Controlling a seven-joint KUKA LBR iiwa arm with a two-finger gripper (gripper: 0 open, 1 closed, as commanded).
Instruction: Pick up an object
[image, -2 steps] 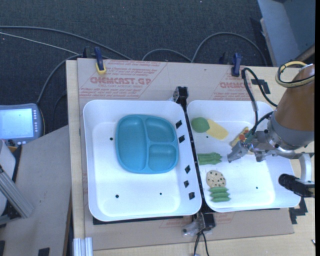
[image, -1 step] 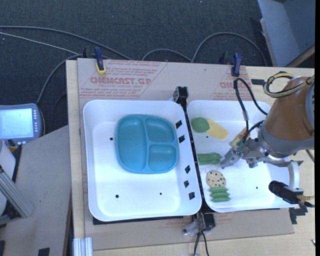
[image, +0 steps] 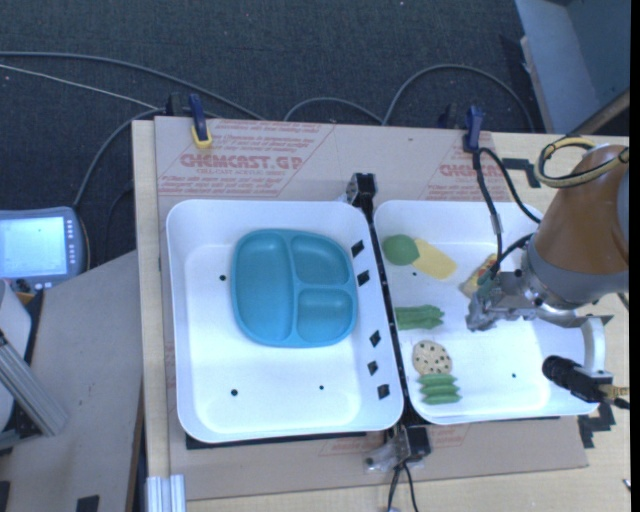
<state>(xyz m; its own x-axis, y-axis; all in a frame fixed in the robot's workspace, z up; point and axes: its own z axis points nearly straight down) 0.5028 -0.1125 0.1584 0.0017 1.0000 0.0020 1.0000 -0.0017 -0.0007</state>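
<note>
The right bin (image: 520, 385) holds a round green piece (image: 399, 249) and a yellow piece (image: 436, 262) at its far left. A long green piece (image: 418, 317) lies at mid left, with a speckled cookie (image: 431, 357) and a ridged green piece (image: 437, 389) nearer the front. My gripper (image: 484, 308) hangs low over the middle of the right bin, to the right of the long green piece and apart from it. A small orange bit (image: 487, 267) shows just behind the gripper. I see nothing between the fingers.
The left bin (image: 200, 380) holds a blue divided plate (image: 294, 287). Black clips run along the wall between the bins (image: 372, 300). The grey and orange arm (image: 585, 235) covers the right bin's far right side. Cables cross the bench behind the bins.
</note>
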